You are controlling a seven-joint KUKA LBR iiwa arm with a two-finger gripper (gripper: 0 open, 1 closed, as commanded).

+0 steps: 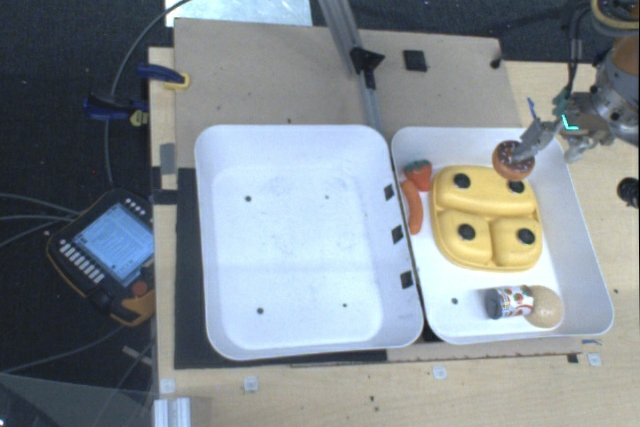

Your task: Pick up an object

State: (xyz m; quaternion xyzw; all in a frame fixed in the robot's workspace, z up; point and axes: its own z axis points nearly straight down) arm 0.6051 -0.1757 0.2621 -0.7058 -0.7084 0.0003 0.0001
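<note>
The right bin (590, 265) holds several objects. A large yellow toy with black dots (487, 216) lies in its middle. An orange carrot-shaped toy (414, 194) rests against the bin's left wall. A small brown ring with sprinkles (513, 158) sits at the yellow toy's far edge. A small printed can with a beige cap (523, 303) lies near the front. My gripper (556, 142) hangs over the bin's far right corner, just right of the brown ring. Its fingers stand apart and open, with nothing between them.
The left bin (215, 245) sits beside the right one, with black clips along the shared wall. A grey pole (335, 0) slants over the back of the bench. A teach pendant (105, 250) and cables lie off the bench at left.
</note>
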